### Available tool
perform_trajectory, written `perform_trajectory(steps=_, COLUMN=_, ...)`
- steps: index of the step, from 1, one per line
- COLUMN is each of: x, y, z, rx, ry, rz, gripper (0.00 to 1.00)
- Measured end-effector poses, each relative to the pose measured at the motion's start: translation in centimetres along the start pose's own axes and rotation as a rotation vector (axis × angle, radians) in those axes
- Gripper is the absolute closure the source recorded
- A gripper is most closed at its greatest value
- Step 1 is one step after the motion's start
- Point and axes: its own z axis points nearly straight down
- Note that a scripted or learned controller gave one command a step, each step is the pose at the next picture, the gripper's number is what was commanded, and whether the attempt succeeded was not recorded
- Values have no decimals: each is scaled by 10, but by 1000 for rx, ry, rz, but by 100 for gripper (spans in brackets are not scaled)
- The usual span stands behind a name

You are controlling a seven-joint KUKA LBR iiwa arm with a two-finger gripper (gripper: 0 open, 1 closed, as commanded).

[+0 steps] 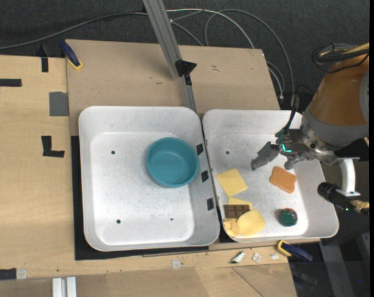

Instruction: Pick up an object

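Observation:
My gripper hangs over the right bin, open, with its dark fingers spread and nothing between them. An orange block lies just below and slightly right of it. Left of the gripper, a flat yellow square rests on the bin floor. Near the front edge sit a brown piece, a pale yellow lump and a small dark green ball. A blue bowl stands upright in the left bin.
A slanted metal pole rises behind the bins, and cables trail across the back. The arm's grey and orange body comes in over the right bin's right wall. Small clips lie on the bench by the front edge.

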Motion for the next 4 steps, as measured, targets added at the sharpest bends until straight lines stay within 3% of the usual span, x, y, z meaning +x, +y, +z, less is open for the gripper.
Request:
perform_trajectory(steps=2, x=-7, y=-15, z=102, rx=5, ry=0, rz=2, gripper=0)
perform_trajectory(steps=3, x=-7, y=-14, z=137, rx=-2, ry=-1, rz=2, gripper=0)
perform_trajectory(steps=4, x=-6, y=-15, z=126, rx=0, ry=1, rz=0, gripper=100)
